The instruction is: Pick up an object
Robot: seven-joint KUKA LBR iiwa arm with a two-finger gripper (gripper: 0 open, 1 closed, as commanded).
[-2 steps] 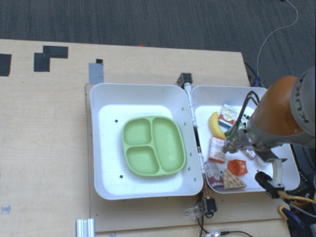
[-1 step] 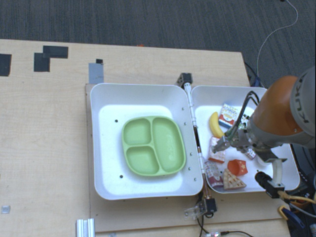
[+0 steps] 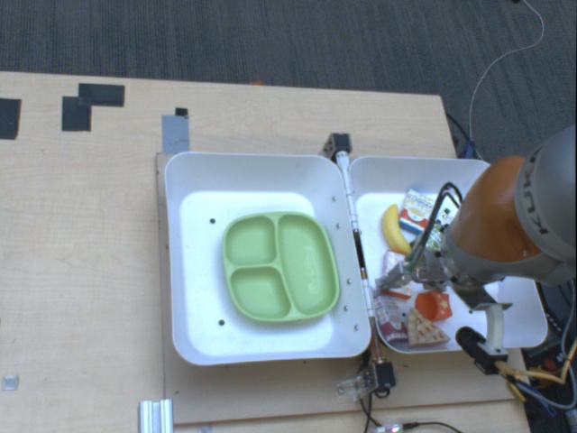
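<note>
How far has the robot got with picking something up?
Nothing looks lifted yet. The yellow banana, the small red block and the other bits all lie in the right white bin. The grey arm's gripper is low over that pile. Left to do: grab one and raise it. The green divided plate sits in the left white bin.

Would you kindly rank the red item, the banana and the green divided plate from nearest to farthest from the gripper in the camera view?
From the gripper in the right bin:
1. Red item, just below-right.
2. Banana, above, near the divider.
3. Green divided plate, in the left bin.
</note>
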